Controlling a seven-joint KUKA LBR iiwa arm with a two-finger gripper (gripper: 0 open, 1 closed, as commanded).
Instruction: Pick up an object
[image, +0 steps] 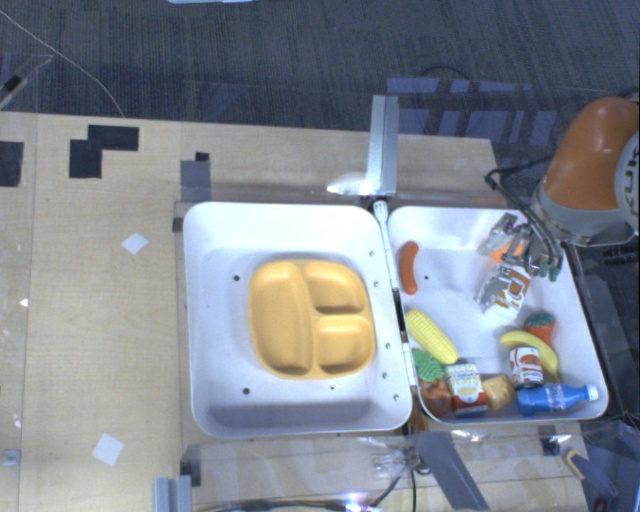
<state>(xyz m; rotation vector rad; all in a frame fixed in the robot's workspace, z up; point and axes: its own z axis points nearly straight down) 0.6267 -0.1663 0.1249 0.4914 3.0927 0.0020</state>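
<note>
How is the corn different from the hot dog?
The corn is yellow with a green end, while the hot dog is orange-red all over. The corn looks fatter and bumpy; the hot dog looks thinner and smooth. The corn lies slanted lower in the right bin, and the hot dog lies nearly straight up and down above it. Both are toy foods lying flat near that bin's left wall.
</note>
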